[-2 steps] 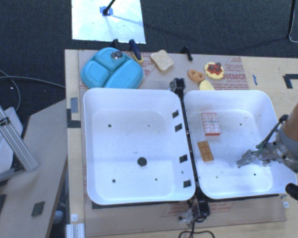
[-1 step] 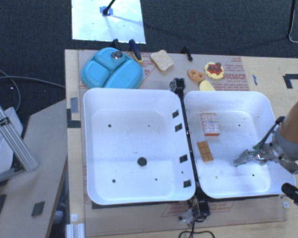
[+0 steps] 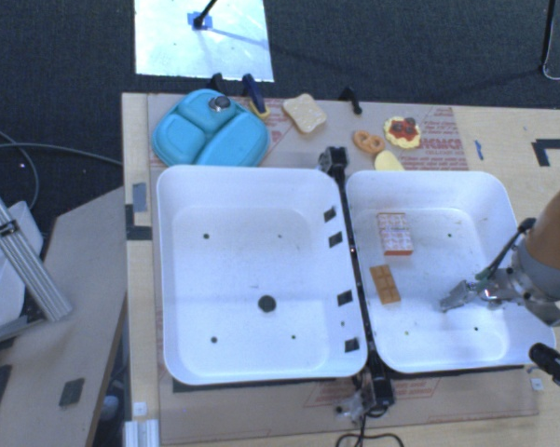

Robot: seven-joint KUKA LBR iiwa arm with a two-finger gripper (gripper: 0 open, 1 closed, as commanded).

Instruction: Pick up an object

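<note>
In the right bin (image 3: 484, 194) lie a pink and white packet (image 3: 394, 234) and, just below it, a brown waffle-like bar (image 3: 384, 283). A small dark round piece (image 3: 266, 303) rests on the floor of the left bin (image 3: 196, 203). My gripper (image 3: 458, 296) reaches in from the right edge and hangs low over the right bin's floor. It points left, roughly a hand's width to the right of the brown bar, and touches neither object. Nothing shows in its grasp.
Behind the bins lie a blue divided plate (image 3: 210, 130), a toast slice (image 3: 305, 113), a pretzel (image 3: 368, 142), a small toy pizza (image 3: 402, 131) and a yellow piece (image 3: 388, 161). Black clips (image 3: 335, 239) line the divider between the bins.
</note>
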